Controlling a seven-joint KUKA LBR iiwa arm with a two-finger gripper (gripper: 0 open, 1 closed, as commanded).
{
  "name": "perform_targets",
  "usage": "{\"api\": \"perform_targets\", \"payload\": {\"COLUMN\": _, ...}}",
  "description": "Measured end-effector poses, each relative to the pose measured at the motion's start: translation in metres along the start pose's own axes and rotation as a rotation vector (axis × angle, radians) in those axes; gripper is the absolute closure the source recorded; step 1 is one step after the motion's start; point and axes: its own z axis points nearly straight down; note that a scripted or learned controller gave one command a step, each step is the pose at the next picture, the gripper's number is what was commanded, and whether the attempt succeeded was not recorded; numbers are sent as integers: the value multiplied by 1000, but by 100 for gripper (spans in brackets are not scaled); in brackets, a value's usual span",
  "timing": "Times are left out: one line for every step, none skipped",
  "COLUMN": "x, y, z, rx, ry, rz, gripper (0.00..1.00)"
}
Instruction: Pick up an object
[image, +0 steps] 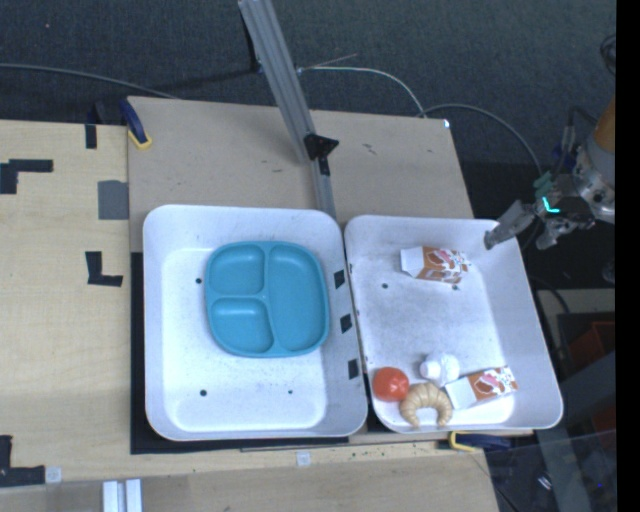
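A wooden bench (250, 150) bore two white bins side by side. The left bin (170, 400) held a blue divided plate (267, 298). The right bin (530, 340) held the candidates: a carton (437, 264) far, and a second carton (484, 386), croissant (427, 402), tomato (390, 382) and white piece (438, 367) clustered near. The gripper (522, 226) hovered over the bin's far right rim, fingers apart and grasping nothing, likely staged before a descent.

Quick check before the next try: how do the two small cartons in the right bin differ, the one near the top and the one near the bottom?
The upper carton lies alone in the far part of the right bin; the lower carton sits at the near edge, crowded against the croissant and a small white object. The upper carton lies closer to the hand. Both are white with orange-red print and lie flat.
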Motion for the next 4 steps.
{"api": "perform_targets", "payload": {"x": 4, "y": -3, "z": 64, "rx": 6, "ry": 2, "rz": 0, "gripper": 0}}
{"api": "perform_targets", "payload": {"x": -1, "y": -10, "z": 112, "rx": 5, "ry": 1, "rz": 1, "gripper": 0}}
{"api": "perform_targets", "payload": {"x": 3, "y": -3, "z": 171, "rx": 6, "ry": 2, "rz": 0, "gripper": 0}}
{"api": "perform_targets", "payload": {"x": 2, "y": -1, "z": 157, "rx": 1, "ry": 0, "rz": -1, "gripper": 100}}
